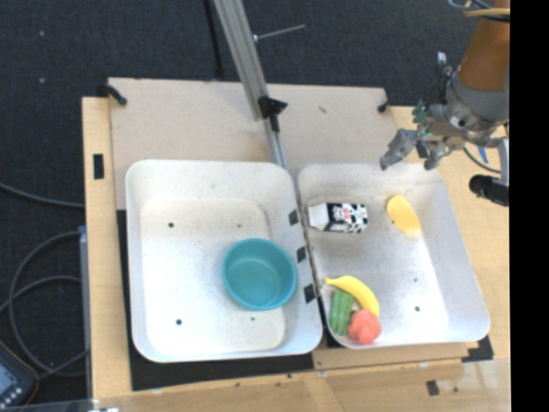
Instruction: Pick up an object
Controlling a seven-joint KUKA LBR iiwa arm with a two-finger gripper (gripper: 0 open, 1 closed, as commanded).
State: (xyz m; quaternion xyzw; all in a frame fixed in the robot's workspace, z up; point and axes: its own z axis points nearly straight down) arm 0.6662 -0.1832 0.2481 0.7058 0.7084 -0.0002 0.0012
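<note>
Lemon (pixel 403 215) in rt bin, jaws (pixel 413 152) open above, holding nothing.

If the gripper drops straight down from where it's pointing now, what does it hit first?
Probably the right bin's back rim or the floor just inside it. The gripper hangs above that far edge; the yellow lemon-like piece lies nearer the camera, likely off the line. Depth is unclear.

The gripper (pixel 414 150) hangs over the far rim of the right bin (pixel 446 256), its fingers spread and holding nothing. In that bin a yellow lemon (pixel 403 215) lies nearest the gripper, a milk carton (pixel 340 217) beside it, and a banana (pixel 355 290), green vegetable (pixel 340 310) and red fruit (pixel 365 326) sit at the near edge. A teal bowl (pixel 259 273) sits in the left bin (pixel 171 230).
</note>
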